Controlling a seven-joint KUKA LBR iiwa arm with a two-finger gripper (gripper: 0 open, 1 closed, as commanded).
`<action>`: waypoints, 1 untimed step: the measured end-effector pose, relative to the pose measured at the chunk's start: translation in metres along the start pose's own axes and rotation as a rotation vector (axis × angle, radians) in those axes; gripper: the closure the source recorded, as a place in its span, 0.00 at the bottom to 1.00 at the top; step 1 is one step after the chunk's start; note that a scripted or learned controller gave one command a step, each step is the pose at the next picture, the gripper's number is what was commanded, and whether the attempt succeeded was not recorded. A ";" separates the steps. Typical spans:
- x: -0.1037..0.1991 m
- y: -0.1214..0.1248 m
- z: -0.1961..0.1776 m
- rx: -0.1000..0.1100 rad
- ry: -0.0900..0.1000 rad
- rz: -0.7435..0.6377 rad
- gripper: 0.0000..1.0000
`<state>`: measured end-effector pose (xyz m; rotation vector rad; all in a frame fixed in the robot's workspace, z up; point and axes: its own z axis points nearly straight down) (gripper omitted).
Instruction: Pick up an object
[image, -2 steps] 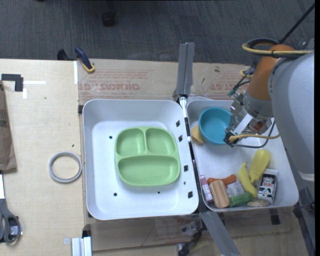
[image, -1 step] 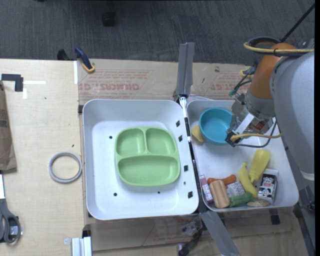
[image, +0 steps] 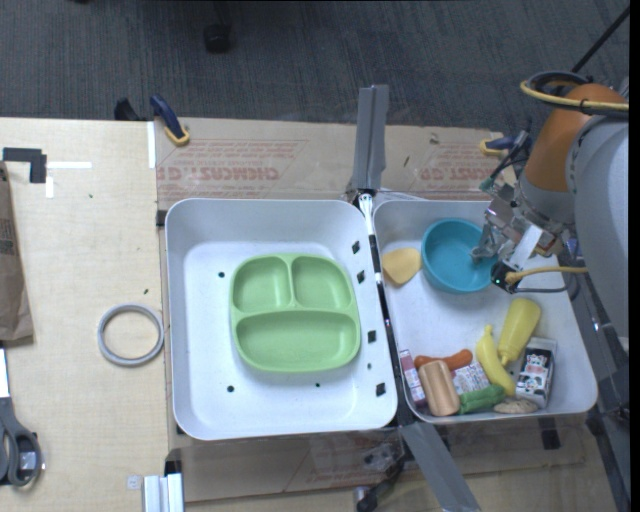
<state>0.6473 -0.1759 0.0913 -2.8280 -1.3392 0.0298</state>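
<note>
The gripper (image: 487, 250) sits at the blue bowl's (image: 452, 256) right rim; whether it grips cannot be told.

Even, fairly bright light is falling from overhead across the bench, and the two white bins are reflecting it without blowing out. The left bin (image: 190, 330) is catching a soft sheen along its rounded rim, and the green divided plate (image: 295, 312) inside it is casting almost no shadow. To the right of that plate, the blue bowl (image: 455, 256) is showing a pale highlight on its inner wall. Above the plate, the dark carpet (image: 300, 50) is staying dim and grainy. Fine detail is looking slightly soft throughout, and small labels to the plate's lower right are blurring beyond reading.
</note>
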 end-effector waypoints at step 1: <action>0.021 -0.027 -0.148 -0.018 0.006 -0.247 1.00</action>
